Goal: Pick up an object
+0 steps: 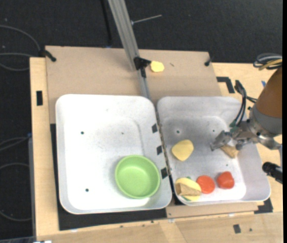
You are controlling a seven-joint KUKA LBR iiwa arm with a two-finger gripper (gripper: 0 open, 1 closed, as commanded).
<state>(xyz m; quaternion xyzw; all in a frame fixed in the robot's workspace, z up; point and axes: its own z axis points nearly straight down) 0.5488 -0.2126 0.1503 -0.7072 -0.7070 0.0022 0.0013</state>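
**Gripper low in the right bin, over a tan piece**

Two white bins. The left bin [82, 120] has one green bowl [137, 176] near its front edge. The right bin [199, 110] holds one yellow lump [182, 150] mid-floor, two red pieces [206, 184] [226, 180] and one yellow-and-tan item [188, 189] along its front edge. The gripper [228, 145] sits near the right wall, touching a tan piece [229, 151]; I cannot tell the jaw opening.

We see a tan counter [98, 70] bearing two white bins: the left bin [93, 125], the right bin [204, 113]. A metal rail [123, 24] slants overhead; black cables [1, 44], perhaps loose, lie beyond.
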